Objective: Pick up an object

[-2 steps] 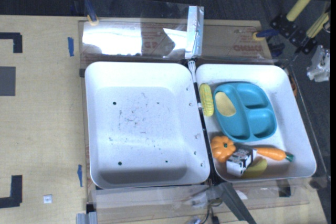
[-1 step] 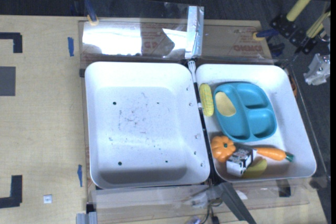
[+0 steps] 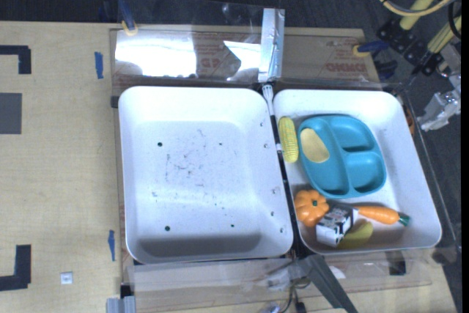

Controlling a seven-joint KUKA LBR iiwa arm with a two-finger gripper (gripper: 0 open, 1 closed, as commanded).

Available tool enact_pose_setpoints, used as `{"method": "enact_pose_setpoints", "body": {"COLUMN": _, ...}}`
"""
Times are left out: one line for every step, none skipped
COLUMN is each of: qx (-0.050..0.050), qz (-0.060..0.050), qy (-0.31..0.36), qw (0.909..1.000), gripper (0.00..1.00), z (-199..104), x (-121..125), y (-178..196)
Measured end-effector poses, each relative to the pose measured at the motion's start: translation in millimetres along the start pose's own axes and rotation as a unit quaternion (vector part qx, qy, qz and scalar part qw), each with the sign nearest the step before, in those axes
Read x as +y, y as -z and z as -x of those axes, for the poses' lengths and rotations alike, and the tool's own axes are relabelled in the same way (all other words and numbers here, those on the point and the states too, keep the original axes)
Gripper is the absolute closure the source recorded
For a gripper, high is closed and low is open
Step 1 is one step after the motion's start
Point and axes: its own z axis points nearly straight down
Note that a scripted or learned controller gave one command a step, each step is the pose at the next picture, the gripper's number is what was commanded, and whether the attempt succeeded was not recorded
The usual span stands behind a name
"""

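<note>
Several toys lie in the right bin point(image 3: 390, 103), just view-left of the end effector point(image 3: 442, 112), which hangs outside that bin's rim; whether it is apart or together I cannot tell. Nearest is a blue plate point(image 3: 363, 168), past it corn point(image 3: 288, 139), and lower down a carrot point(image 3: 375, 214) and a pumpkin point(image 3: 309, 207).

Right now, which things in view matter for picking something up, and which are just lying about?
For the job: corn cob, blue divided plate, yellow piece on that plate, round orange toy, carrot, small black-and-white carton, all in the right bin.

Lying about: left bin, clear plastic sheet behind the bins, blue tape on the bench.
</note>
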Motion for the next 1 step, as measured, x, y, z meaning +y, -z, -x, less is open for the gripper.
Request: {"method": "enact_pose_setpoints", "body": {"qx": 0.000, "qz": 0.001, "qy": 0.119, "qw": 0.9929, "gripper": 1.00, "z": 26.3, "x": 28.0, "y": -0.2}}
